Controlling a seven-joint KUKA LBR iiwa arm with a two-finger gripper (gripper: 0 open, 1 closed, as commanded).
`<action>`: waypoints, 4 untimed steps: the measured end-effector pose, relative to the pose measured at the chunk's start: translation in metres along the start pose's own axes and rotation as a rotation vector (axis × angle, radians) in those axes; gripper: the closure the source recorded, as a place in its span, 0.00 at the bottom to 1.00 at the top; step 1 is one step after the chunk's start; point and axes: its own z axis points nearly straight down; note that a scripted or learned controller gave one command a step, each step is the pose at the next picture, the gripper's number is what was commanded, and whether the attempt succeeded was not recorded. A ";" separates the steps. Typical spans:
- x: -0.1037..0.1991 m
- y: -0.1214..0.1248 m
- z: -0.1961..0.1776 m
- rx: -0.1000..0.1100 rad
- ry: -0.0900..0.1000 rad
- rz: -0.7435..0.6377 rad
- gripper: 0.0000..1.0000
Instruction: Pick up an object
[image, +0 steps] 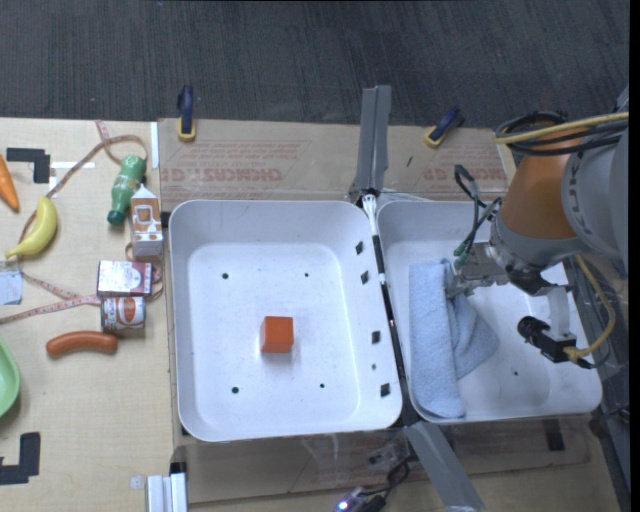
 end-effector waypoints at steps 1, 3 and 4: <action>0.000 0.000 0.000 0.000 0.000 0.001 0.00; -0.057 0.005 -0.028 -0.002 -0.001 0.039 0.00; -0.047 -0.082 -0.108 0.000 0.000 0.129 0.00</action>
